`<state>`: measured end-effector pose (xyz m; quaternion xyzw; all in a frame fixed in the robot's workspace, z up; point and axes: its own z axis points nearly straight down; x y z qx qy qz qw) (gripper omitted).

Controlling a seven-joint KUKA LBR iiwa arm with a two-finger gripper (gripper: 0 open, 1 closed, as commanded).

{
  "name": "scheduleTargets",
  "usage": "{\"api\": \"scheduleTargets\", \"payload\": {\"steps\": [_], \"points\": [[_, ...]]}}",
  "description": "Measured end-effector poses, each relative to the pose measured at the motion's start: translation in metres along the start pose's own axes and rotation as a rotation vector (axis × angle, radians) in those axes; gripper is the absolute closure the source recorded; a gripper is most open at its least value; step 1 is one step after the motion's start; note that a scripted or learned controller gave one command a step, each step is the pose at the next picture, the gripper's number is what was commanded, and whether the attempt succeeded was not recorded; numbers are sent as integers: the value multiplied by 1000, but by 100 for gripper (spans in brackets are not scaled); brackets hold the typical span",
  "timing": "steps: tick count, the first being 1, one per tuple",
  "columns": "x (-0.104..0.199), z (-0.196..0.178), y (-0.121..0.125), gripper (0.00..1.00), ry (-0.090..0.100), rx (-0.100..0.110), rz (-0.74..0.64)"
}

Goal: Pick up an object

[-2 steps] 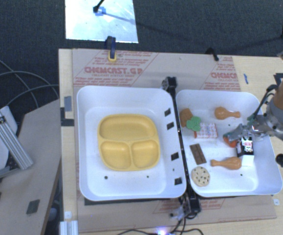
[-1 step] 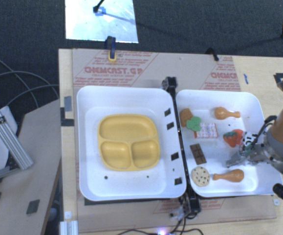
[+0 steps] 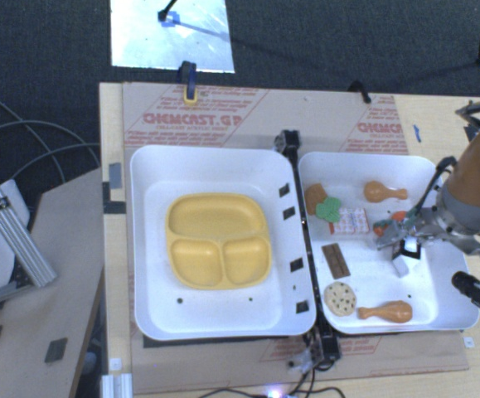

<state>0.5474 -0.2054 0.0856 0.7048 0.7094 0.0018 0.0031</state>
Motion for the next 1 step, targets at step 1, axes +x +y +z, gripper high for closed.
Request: {"api": "scheduleTargets", "payload": {"steps": [1], "points": [[-2, -12, 0, 100, -1, -3, 3]]}}
